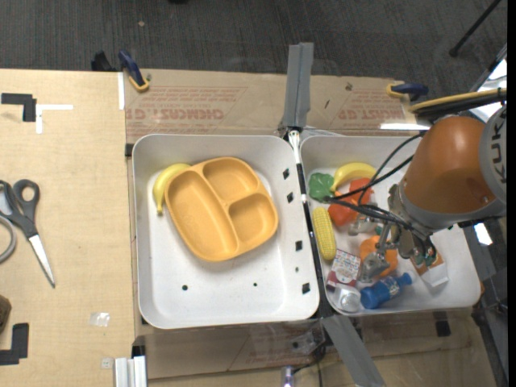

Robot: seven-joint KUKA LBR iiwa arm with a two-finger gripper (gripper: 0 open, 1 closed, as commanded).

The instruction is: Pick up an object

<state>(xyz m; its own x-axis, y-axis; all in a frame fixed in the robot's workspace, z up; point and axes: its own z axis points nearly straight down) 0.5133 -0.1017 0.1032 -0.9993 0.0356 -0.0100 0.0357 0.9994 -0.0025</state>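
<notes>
The right bin (461, 297) holds a heap of small things: a green toy (320, 185), a yellow banana (352, 172), a corn cob (324, 231), an orange-red piece (351, 210), a red-and-white packet (345, 265) and a blue bottle (384, 290). The arm's orange wrist band (448, 169) hangs over this bin. My gripper (384, 252) reaches down into the heap, just above the blue bottle and next to an orange item (372, 249). Cables and the wrist hide its tips.
In the left bin (161, 297) lies a yellow divided plate (219, 206) with a second banana (165, 183) tucked at its left edge. Scissors (31, 224) rest on the wooden bench at far left. A grey bar (297, 83) stands behind the bins.
</notes>
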